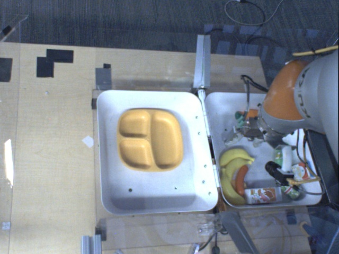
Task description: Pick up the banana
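On the table [63, 142], the right bin [212, 107] holds the banana [233, 165]; the tool [244, 131], grip state unclear, should descend squarely over its middle, avoiding the sausage [241, 178].

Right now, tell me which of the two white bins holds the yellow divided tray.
The left bin holds the yellow divided tray, lying near its middle. The right bin holds the banana and other small items, with the arm over it.

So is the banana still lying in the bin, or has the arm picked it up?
Still in the bin. The banana lies in the right bin beside a red sausage-like item, with the gripper above and apart from it.
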